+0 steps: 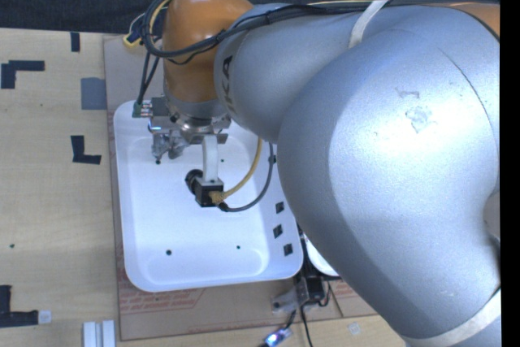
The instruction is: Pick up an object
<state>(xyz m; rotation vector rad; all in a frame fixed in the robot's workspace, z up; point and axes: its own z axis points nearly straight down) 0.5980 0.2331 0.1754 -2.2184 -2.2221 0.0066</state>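
Pincer [166,144], a small cluster of bare metal, hangs over the far end of the smooth, round-cornered white bin [146,256]; whether released or clenched, I cannot tell. Above it swell the glossy orange band [195,20] and broad grey arm [390,158]. Tiny dark specks [168,252] dot the bin's floor; where the object to pick lies, I cannot tell.

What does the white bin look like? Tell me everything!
The white bin is shallow, shiny like plastic, with rounded corners and a low raised rim. It lies flat on a brown sheet. Two tiny dark dots mark its floor. The gripper hangs above its far end; the grey arm covers its right side.
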